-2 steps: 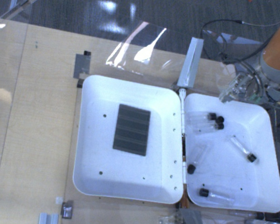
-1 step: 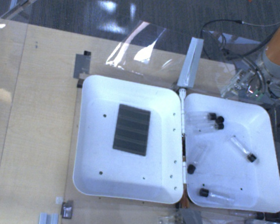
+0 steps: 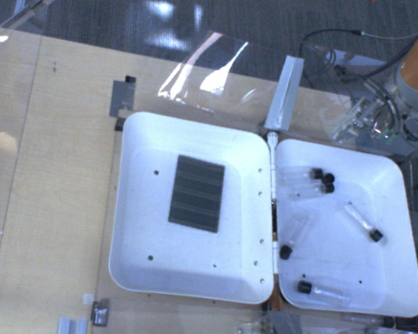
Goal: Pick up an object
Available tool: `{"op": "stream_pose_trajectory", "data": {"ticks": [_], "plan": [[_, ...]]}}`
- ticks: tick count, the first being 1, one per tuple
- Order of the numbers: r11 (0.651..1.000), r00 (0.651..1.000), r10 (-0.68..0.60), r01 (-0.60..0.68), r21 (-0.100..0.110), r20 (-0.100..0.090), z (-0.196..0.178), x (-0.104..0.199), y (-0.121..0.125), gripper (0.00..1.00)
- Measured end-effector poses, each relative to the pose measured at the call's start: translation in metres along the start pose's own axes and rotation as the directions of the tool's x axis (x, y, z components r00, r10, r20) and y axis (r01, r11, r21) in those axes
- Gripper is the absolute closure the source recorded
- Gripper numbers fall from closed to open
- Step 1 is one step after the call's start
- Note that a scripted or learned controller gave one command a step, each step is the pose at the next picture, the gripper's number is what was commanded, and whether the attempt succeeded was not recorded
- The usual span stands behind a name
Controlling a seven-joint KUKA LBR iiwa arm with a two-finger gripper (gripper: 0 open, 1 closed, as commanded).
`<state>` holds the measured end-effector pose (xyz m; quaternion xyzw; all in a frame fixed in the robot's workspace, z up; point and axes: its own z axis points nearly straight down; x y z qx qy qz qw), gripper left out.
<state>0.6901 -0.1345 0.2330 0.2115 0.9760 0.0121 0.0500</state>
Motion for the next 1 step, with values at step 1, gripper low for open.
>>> {"op": "stream_pose_trajectory", "data": {"ticks": [1], "plan": [[1.0,1.0,-0.002,0.002,-0.006,0.012,-0.0135,-0.0031,0.003,1.0]]}}
